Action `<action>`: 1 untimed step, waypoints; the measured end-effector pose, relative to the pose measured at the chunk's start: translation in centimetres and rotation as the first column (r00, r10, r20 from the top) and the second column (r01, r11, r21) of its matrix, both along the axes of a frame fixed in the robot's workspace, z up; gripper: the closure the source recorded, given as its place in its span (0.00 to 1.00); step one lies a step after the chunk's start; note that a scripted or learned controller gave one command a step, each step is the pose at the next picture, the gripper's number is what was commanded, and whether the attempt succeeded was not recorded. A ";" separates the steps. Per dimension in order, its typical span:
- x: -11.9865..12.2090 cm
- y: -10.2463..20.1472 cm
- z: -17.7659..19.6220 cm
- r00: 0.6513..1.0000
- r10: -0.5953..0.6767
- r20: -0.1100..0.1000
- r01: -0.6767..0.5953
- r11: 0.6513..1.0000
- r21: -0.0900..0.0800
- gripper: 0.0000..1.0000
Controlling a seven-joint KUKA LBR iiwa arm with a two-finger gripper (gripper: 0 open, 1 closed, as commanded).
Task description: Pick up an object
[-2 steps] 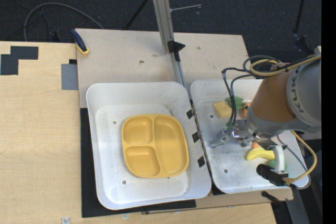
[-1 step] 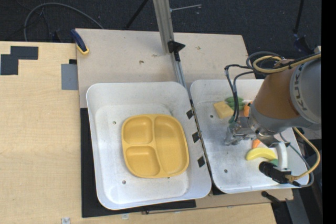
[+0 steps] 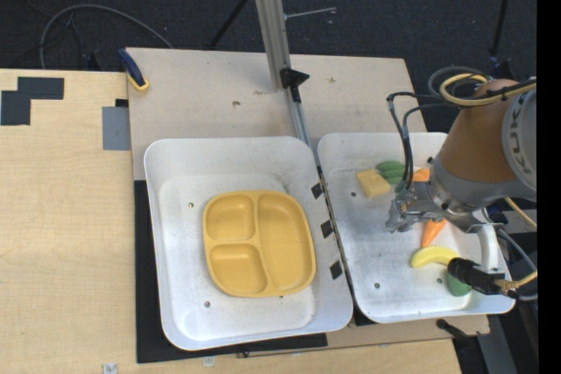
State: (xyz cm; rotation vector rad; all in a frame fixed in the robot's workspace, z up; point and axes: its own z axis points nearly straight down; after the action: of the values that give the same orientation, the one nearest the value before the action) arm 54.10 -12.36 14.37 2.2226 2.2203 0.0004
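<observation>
Just beside the claw (image 3: pixel 405 216): an orange carrot (image 3: pixel 432 231)

Even, fairly bright overhead light falls on the desk (image 3: pixel 219 92), and soft short shadows lie under the yellow tray (image 3: pixel 259 243). The white bins (image 3: pixel 175 188) look slightly washed out. Beyond the desk the floor is dark. Overall sharpness is modest, somewhat grainy.

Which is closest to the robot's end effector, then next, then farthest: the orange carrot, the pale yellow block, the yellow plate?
From the end effector:
1. Orange carrot, right beside it in the right bin.
2. Pale yellow block, up-left, same bin.
3. Yellow plate, left bin.
</observation>
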 end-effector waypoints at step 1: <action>-0.2 0.8 5.7 1.000 0.002 0.002 -0.002 1.000 0.000 1.00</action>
State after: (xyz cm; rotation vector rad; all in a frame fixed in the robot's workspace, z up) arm 53.93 -11.53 20.10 2.2192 2.2221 0.0022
